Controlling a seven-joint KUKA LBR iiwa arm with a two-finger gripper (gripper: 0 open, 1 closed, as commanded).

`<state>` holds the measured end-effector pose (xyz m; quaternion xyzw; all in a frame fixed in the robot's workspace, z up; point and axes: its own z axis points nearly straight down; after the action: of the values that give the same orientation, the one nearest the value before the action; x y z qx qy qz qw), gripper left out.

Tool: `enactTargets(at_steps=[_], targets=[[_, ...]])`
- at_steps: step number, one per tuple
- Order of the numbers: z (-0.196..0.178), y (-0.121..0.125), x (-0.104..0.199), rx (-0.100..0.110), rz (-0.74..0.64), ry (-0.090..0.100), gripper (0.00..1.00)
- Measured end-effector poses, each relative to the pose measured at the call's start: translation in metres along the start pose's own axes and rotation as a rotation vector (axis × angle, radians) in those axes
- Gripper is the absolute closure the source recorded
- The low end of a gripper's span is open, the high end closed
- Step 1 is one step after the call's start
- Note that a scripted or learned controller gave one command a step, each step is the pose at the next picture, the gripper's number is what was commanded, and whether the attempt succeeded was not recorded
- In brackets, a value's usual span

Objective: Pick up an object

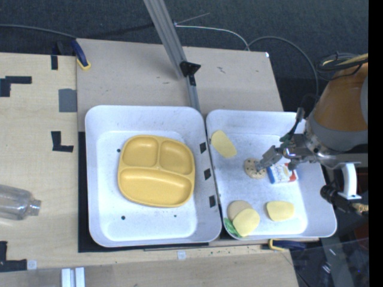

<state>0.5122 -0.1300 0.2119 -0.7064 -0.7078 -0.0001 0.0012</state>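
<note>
The right bin (251,121) holds several small items. A yellow wedge (222,143) lies near its left wall. A round chocolate-chip cookie (255,170) sits mid-bin, and a small blue, red and white packet (281,174) lies just right of it. At the front are a tan round piece (238,207), a yellow lump (247,222) and a yellow oval (279,210). My gripper (275,158) hangs low over the bin, just above the packet and right of the cookie. I see nothing held in it.
In the left bin (96,160) lies a yellow divided plate (157,170). A metal pole (167,28) slants down to the bins' shared back edge. A clear plastic bottle (15,201) lies on the bench at far left.
</note>
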Motion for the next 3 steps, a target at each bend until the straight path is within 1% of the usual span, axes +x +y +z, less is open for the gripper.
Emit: enactTargets(at_steps=[1, 2, 3], targets=[[-0.01, 0.0, 0.001, 0.0, -0.002, 0.002, 1.0], [0.024, 0.023, 0.021, 0.003, -0.001, -0.002, 1.0], [0.05, 0.093, 0.021, -0.002, -0.002, -0.002, 1.0]])
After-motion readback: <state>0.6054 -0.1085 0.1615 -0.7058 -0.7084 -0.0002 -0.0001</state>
